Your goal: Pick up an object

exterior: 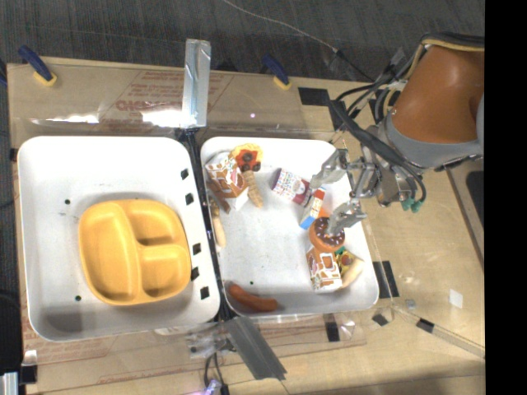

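Hand (339,192) hovers over right bin (272,245), near its right wall; fingers spread apart, gripping nothing. Just below it: brown round toy (327,234), small carton (324,271). Purple box (289,185) to its left. Yellow divided tray (134,251) sits in left bin (49,171).

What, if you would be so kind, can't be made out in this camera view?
- Gripper: open or shut is unclear; too small and cluttered.
- Printing on the small cartons: too small to read.
- Toy pile in the right bin: pieces overlap, so individual items are unclear.
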Controlling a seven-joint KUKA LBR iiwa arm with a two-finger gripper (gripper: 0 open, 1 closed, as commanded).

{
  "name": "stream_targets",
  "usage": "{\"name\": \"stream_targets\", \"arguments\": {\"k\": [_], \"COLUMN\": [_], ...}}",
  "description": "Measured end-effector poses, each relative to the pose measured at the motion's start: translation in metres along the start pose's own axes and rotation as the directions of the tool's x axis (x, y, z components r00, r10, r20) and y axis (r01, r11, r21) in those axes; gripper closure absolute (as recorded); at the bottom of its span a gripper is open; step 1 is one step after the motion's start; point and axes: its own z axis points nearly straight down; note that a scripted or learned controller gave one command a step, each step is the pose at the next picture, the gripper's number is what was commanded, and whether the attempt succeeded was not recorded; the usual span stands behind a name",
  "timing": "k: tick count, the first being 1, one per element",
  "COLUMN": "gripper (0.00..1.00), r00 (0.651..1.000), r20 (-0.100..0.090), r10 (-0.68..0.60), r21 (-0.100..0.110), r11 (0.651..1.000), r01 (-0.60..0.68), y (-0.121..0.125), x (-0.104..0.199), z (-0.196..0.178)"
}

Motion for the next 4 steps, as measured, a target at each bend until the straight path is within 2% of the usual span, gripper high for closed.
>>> {"name": "stream_targets", "arguments": {"k": [1,2,3,4], "gripper": [0.0,0.0,0.0,0.0], "r00": [0.985,0.999,0.998,0.974], "r20": [-0.012,0.013,0.024,0.02], "r10": [0.173,0.045,0.063,0.226], "r21": [-0.002,0.003,0.001,0.002], "r11": [0.985,0.999,0.998,0.974], "r01": [-0.173,-0.045,-0.063,-0.226], "y": [-0.027,-0.008,-0.035,-0.001], "x": [0.007,0.027,0.05,0.052], "z": [0.14,0.176,0.175,0.175]}}
